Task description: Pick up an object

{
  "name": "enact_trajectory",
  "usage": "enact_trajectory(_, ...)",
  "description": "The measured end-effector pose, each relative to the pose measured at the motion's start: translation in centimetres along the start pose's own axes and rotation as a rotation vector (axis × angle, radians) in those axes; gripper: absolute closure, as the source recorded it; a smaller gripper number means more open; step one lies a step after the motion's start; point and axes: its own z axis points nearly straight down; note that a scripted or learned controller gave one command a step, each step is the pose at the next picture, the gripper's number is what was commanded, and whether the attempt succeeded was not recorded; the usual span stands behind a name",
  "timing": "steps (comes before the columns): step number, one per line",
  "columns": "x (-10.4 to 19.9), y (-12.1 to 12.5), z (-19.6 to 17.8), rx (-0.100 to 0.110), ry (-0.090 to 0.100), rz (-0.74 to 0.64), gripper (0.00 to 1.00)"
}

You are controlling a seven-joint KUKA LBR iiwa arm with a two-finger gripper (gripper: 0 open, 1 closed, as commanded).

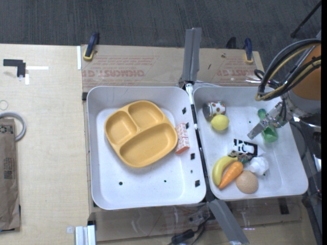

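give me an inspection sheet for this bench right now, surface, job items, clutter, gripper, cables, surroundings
Surface: two white bins, left bin and right bin, on a cardboard sheet.
Job's things: right bin holds lemon, banana, carrot, egg, green piece.
Clutter: yellow divided plate and a small packet in the left bin.
Grippers: gripper over the right bin; jaws unclear.
Cables: black bundle at right.
Surroundings: dark carpet, blue clamps.

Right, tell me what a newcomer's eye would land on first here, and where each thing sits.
The yellow divided plate stands out first, lying in the left bin with a small orange-and-white packet at its right edge. Next comes the cluster in the right bin: a banana, a carrot and a tan egg near the front. The hand hangs over that bin's right side by a green object.
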Motion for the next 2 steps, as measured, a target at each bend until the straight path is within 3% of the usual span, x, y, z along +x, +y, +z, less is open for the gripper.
enact_trajectory(1, -0.4, 0.2, -1.2, -0.008, -0.016, 0.003, 1.00)
enact_trajectory(2, 4.7, 7.4, -14.8, 0.015, 0.009, -0.011, 1.00)
